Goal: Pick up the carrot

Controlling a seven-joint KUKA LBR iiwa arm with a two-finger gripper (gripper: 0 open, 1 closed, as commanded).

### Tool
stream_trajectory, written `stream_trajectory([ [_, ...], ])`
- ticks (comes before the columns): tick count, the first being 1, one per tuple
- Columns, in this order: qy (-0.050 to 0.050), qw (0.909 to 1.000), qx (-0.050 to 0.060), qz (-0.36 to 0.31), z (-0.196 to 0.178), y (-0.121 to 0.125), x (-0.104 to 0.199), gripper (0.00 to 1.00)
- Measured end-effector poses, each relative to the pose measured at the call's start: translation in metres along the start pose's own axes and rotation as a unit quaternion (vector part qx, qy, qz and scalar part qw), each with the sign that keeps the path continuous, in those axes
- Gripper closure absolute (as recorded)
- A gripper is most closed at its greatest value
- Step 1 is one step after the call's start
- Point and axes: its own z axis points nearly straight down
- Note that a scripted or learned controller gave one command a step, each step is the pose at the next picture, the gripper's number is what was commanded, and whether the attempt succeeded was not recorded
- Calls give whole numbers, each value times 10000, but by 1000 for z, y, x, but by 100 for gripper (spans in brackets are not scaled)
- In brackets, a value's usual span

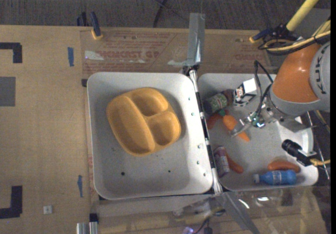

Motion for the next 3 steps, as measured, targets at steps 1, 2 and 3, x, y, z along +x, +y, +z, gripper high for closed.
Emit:
stream_trajectory([
  [1, -9, 10000, -21, 15, -10, 1, -1, 100],
  [2, 16, 10000, 34, -26, -3, -27, 26, 100],
  [3, -24, 9993, -5, -385, -1, -31, 37, 100],
])
